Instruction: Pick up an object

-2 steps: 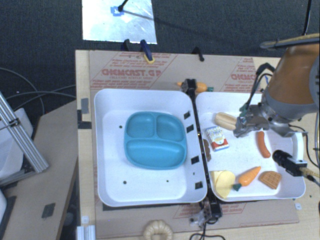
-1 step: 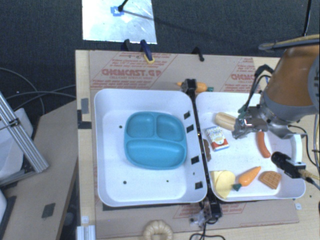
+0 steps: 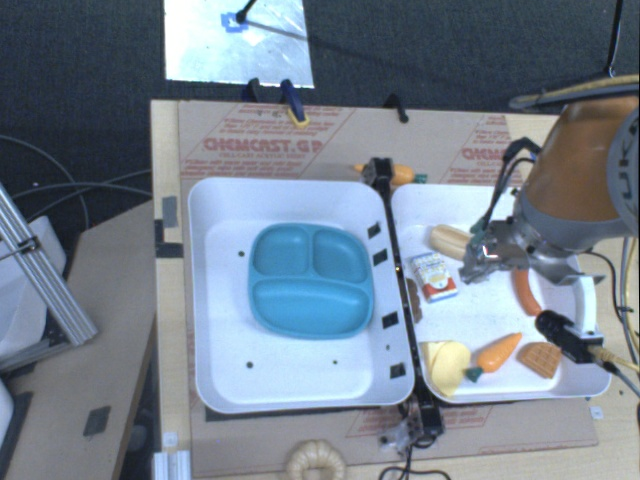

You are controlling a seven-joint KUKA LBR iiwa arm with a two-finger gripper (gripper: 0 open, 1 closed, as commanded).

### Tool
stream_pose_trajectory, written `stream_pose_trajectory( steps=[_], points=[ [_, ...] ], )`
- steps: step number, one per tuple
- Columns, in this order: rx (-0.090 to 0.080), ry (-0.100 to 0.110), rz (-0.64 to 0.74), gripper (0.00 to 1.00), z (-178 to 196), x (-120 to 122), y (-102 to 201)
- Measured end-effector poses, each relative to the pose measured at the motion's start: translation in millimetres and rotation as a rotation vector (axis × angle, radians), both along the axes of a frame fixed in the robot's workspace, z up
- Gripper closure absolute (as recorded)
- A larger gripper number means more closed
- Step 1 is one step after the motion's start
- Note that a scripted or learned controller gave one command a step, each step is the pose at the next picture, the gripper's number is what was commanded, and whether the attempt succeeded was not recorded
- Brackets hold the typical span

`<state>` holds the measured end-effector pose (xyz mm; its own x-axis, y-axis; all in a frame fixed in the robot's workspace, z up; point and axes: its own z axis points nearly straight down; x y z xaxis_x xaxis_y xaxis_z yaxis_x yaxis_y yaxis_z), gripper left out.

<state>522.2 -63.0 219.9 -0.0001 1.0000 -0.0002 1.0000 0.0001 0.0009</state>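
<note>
two shallow white bins are seen side by side on a brown board. in the middle of the left white bin (image 3: 215, 268) a blue plastic plate with three parts (image 3: 310, 278) is laid flat. the right white bin (image 3: 500, 323) is filled with toy food. a pale bread roll (image 3: 449, 239) is placed near its far edge. just in front of the roll, a small white carton with a red picture (image 3: 434, 275) is laid close to the bin's left wall. a yellow, rounded piece, maybe a pear or a lemon, (image 3: 447, 362) is set in the near left corner. an orange toy carrot (image 3: 495, 353) is laid right beside it, and a brown square waffle (image 3: 541, 359) is found near the near right corner. a red sausage (image 3: 526, 290) is placed toward the right wall. the grey arm's gripper (image 3: 487, 255) is held low over the far part of the right bin, between the roll and the sausage. whether its fingers are open or closed cannot be told, and nothing is seen between them.
</note>
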Motion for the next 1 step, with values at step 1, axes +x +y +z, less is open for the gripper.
stream_pose_trajectory(
  steps=[1],
  points=[
    [0.0,-0.002,0.003,1.0,14.5,9.0,-3.8]
  ],
)
